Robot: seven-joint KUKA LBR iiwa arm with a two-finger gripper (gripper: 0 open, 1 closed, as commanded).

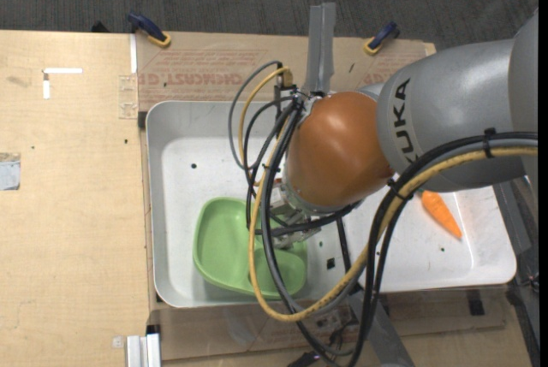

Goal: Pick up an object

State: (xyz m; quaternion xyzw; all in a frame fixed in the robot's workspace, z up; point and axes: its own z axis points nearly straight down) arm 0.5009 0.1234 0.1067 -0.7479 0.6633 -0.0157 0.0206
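- Dark carpet behind, with a grey cable across it; the wooden tabletop [68, 186] carries two white bins, and clamps [150, 27] hold a cardboard sheet at the far edge.
- We see a green bowl [224, 245] in the near part of the left bin [171, 143], partly under the arm.
- An orange carrot [442, 213] lies in the right bin [488, 258], well apart from the bowl.
- The pincer [287, 224] sits low over the bowl's right side; wrist and cables hide it, so we cannot tell its state or whether it has hold of anything.
- Judgement: the bowl looks like light, stiff, smooth plastic, likely slippery. We would pinch the rim, one finger inside the wall and one outside.
- The carrot looks small and light; we would grip across its thicker middle.
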